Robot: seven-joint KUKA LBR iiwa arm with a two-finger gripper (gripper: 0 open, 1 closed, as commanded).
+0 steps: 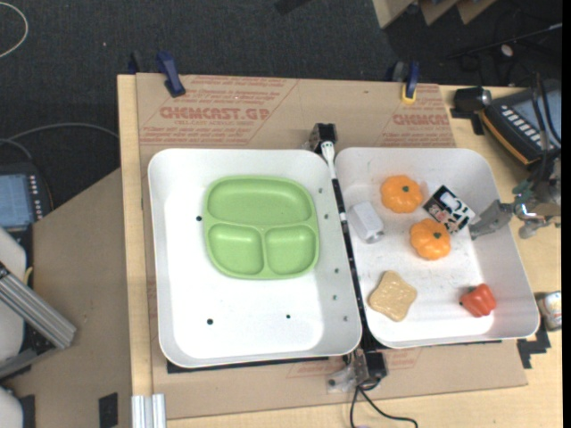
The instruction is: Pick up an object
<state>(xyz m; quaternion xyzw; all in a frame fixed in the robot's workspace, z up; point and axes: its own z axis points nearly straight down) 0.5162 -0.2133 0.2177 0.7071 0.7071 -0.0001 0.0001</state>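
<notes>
Tool (pixel 496 214) sits at the right edge of the right bin (pixel 508 266), near two oranges (pixel 430 240); I cannot tell its state.

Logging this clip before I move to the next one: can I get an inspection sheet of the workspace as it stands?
Surface: cardboard-covered bench bearing left bin and right bin.
Job's things: two orange pumpkins, grey block, tan cracker, red pepper, black-and-white card, all in right bin.
Clutter: green divided plate in left bin.
Grippers: tool low at right bin's right edge, nothing visibly held.
Cables: black wire at front edge.
Surroundings: blue clamp, dark carpet.
</notes>
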